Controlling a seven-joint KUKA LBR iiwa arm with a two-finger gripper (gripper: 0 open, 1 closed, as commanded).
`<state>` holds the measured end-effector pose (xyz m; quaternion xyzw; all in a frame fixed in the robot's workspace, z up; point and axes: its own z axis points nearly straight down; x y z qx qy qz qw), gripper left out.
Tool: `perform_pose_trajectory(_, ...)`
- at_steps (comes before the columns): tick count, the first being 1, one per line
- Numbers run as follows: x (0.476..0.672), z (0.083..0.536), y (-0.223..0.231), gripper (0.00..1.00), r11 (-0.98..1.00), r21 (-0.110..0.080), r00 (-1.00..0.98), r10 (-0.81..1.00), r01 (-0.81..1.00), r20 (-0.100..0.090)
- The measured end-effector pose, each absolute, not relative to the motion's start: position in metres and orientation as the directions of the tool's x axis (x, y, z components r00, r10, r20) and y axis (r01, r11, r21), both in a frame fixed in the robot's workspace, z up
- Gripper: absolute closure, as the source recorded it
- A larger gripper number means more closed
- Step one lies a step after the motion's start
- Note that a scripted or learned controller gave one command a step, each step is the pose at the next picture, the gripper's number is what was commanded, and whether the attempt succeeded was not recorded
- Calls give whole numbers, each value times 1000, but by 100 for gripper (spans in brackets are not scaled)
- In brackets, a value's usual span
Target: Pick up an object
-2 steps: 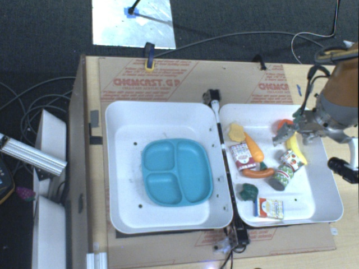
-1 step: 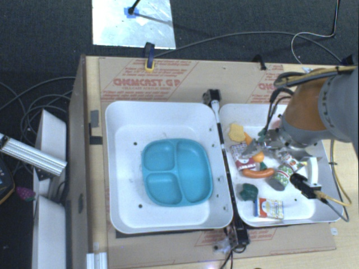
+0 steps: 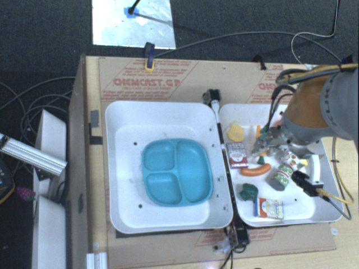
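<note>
Over the right bin (image 3: 325, 214) the arm (image 3: 320, 108) reaches in low, with its gripper (image 3: 268, 142) down among the small things gathered there. Whether the tool is spread or pressed together I cannot tell, as the wrist and its cables cover that part. Nothing can be seen lifted clear of the bin floor.

Just beside the gripper lie a yellow piece (image 3: 236, 132), a red and white packet (image 3: 238, 155) against the wall between the bins, and an orange sausage (image 3: 256, 170) lying crosswise. Nearer the front sit a small tin (image 3: 280, 177), a dark green lump (image 3: 248, 191) and a flat carton (image 3: 268, 208). The left bin (image 3: 129, 128) bears a blue divided plate (image 3: 176, 171), well apart from the arm.

My judgement is that the step in hand is the descent onto a chosen thing, most likely one of those crowded by the packet and sausage, and that the grasp itself is not yet proven. The next move calls for closing on a single thing and then raising straight up, slowly enough to show whether anything comes with it. Because the things lie close together, there is a risk of nudging a neighbour or pinching two at once
</note>
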<state>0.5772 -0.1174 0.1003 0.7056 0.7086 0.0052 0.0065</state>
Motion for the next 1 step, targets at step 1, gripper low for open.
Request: perform_pose_trajectory(1,532,185,-64,100,4,3,-4,1000,1000,1)
